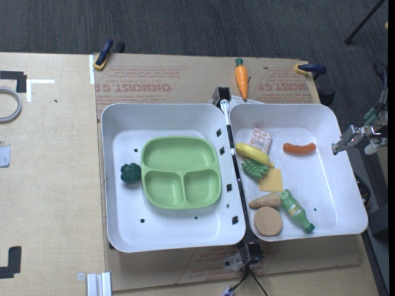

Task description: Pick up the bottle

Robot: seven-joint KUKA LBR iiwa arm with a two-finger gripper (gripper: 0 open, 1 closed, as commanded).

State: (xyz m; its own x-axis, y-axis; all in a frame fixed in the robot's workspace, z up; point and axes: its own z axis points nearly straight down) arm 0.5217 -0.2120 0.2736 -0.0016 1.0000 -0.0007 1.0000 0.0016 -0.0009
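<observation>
Left bin (117,221): green tray (181,171), broccoli (130,173) beside it.
Right bin (336,196): bottle (296,211) lying near front edge, beside round bread (268,221); banana (253,154), sausage (299,147) farther back.
Pincer (345,142): at bin's right rim, grasping nothing; finger state unclear.

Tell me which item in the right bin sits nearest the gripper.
The sausage, lying alone near the bin's far right side, closest to the gripper. The bottle and the rest cluster along the left wall.
</observation>
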